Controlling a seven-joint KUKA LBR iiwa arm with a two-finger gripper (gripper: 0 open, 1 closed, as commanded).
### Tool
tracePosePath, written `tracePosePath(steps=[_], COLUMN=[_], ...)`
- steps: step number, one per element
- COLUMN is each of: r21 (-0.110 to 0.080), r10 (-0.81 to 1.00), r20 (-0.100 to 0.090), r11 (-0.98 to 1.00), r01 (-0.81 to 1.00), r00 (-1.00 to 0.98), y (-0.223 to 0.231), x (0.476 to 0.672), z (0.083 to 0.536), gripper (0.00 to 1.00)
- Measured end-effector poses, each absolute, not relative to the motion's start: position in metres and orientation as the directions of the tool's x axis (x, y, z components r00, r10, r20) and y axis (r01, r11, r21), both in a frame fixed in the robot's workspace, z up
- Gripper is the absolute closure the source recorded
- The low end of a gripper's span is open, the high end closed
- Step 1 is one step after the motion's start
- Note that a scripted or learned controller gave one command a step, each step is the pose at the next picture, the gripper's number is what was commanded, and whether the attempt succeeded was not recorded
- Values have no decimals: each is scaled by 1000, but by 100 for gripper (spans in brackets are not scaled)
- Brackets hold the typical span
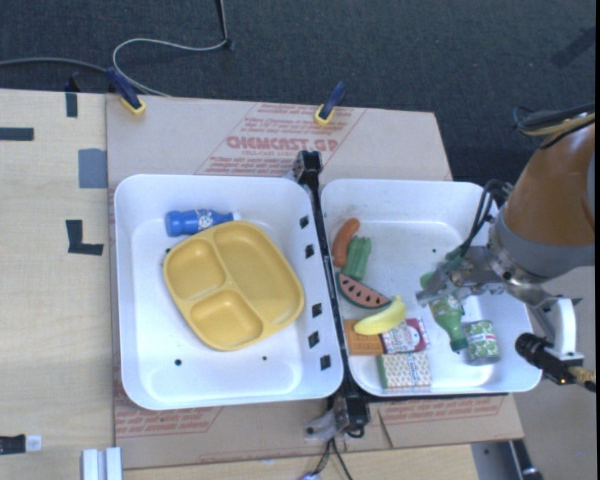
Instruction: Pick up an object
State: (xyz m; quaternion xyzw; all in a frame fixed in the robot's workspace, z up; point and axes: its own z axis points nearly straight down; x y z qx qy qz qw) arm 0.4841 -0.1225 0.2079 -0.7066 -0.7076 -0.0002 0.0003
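Green bottle is lying in the right bin, beside a green-labelled packet. Gripper is hovering just over it; cannot tell whether the claw is apart or together. Nothing lifted; grasp and lift look still outstanding.

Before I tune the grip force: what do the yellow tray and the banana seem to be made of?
The yellow tray looks like moulded hard plastic, smooth with a slight sheen and rounded compartment ridges. The banana seems a plastic toy: uniform bright yellow, no markings, though the view is too coarse to rule out foam or rubber.
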Motion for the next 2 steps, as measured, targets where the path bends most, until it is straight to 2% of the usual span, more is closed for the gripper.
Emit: tracePosePath(steps=[1, 2], r21=[1, -1], r10=[1000, 1000], r20=[0, 1], r11=[1, 3], r01=[1000, 1000], r00=[-1, -3], y=[-127, -76], x=[485, 484], z=[255, 257], gripper=[100, 100])
